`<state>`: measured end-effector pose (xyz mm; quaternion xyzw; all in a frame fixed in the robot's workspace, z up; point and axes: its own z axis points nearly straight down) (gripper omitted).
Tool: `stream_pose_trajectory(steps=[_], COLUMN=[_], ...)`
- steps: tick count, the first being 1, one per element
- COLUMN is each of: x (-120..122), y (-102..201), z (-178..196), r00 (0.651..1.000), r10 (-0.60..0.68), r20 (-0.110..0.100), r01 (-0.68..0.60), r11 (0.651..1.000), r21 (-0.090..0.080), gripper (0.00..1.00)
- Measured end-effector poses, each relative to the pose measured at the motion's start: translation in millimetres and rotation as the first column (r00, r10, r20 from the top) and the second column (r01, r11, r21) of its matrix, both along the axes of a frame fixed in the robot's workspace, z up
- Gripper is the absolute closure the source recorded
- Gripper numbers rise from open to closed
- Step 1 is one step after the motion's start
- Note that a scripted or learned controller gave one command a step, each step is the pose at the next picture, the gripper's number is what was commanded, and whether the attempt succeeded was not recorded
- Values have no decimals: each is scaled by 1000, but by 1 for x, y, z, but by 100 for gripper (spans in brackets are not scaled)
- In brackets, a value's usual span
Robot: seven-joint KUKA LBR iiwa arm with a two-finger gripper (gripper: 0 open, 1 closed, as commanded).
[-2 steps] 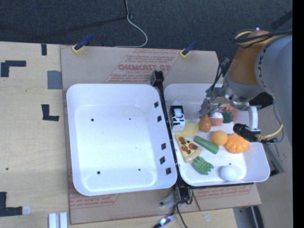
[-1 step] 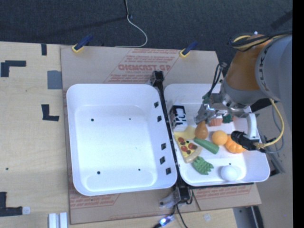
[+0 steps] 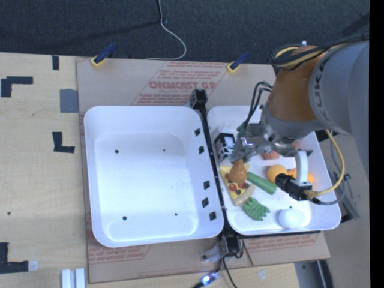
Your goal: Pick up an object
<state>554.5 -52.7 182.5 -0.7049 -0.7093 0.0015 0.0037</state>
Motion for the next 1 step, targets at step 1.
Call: stream_pose_trajectory(steps=[1], x=[16], y=[69], z=[13], r00=[1000], r10=[2], r20=[3], r01=[-2], r11=[1000], r21=[-2], gripper=[100])
